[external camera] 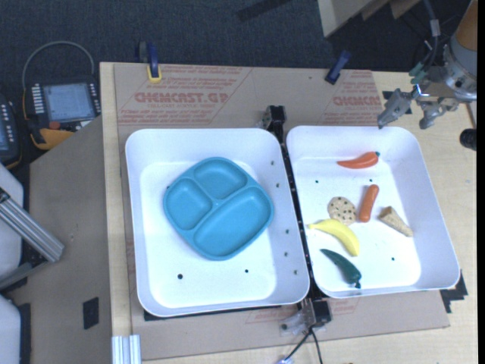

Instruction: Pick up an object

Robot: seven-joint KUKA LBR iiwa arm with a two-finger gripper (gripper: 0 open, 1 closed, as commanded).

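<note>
My gripper (409, 114) hangs above the far right corner of the right bin (436, 226), its two fingers spread open with nothing between them. Below it in that bin lie a red chili pepper (358, 160), a sausage (368, 202), a round cookie (342, 208), a yellow banana (340, 234), a tan bread wedge (395, 221) and a dark green pepper (342, 266). The red chili pepper lies nearest the gripper, a little to its left and nearer the camera.
The left bin (140, 226) holds a blue divided plate (218, 206). A black clamp (275, 117) sits between the bins at the back. A blue clamp (336, 67) and a yellow clamp (154, 68) stand on the bench's far edge.
</note>
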